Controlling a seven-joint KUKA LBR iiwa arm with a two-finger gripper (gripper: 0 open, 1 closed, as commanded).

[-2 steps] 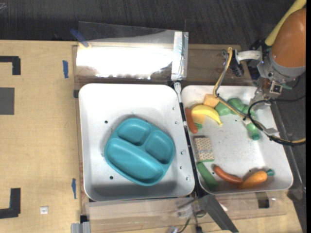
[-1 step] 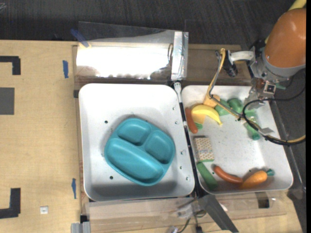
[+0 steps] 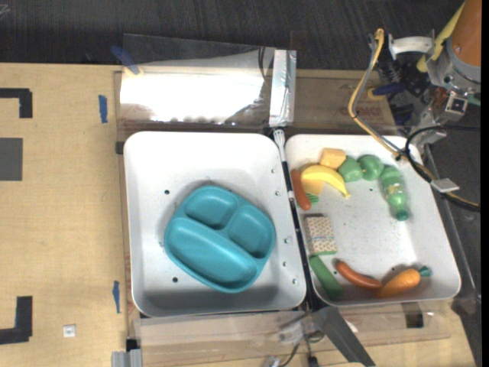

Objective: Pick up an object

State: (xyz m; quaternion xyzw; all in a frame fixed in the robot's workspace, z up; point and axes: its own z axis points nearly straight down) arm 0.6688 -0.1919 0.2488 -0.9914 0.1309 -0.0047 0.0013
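The right bin (image 3: 432, 235) holds several toy foods. A yellow banana (image 3: 325, 180) lies near its back left, with an orange block (image 3: 332, 157) behind it and a red piece (image 3: 299, 190) to its left. Green pieces (image 3: 361, 167) and a green bottle-shaped toy (image 3: 394, 194) lie toward the back right. A patterned pad (image 3: 321, 234) rests at the left middle. Along the front lie a green cucumber (image 3: 325, 276), a red sausage (image 3: 357, 274) and an orange carrot (image 3: 401, 281). My gripper (image 3: 439, 98) hangs at the top right, behind the bin's back right corner, among cables.
The left bin (image 3: 145, 174) holds a teal divided plate (image 3: 220, 235). A shiny clear sheet (image 3: 199, 90) stands behind the left bin. A yellow cable (image 3: 365, 82) and black cables loop near the right bin's back edge. Tan bench surface (image 3: 53, 205) lies to the left.
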